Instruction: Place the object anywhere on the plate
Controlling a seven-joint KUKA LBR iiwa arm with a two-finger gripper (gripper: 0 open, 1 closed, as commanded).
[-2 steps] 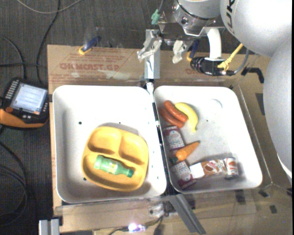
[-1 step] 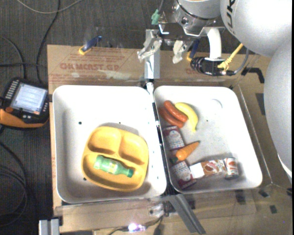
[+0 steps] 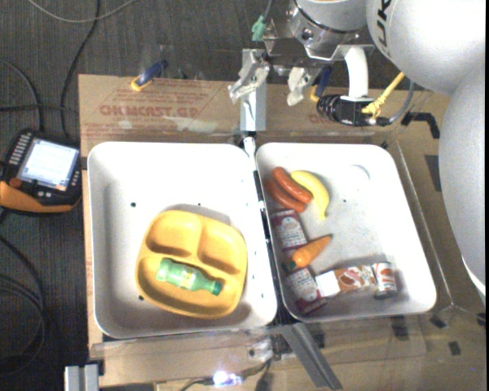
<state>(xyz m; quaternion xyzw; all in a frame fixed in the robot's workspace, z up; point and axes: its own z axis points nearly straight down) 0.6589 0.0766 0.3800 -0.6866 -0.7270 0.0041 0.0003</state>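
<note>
A yellow sectioned plate (image 3: 194,263) lies in the left bin (image 3: 114,218). A green bottle (image 3: 189,277) rests on its side in the plate's front compartment. My gripper (image 3: 272,83) hangs high above the back of the bench, over the seam between the two bins, well away from the plate. Its two pale fingers (image 3: 246,81) stand apart with nothing between them.
The right bin (image 3: 391,210) holds a pair of red sausages (image 3: 288,189), a banana (image 3: 314,192), a carrot (image 3: 307,252), two dark sachets (image 3: 292,233) and a small carton (image 3: 359,280). A teach pendant (image 3: 37,172) lies left of the bench.
</note>
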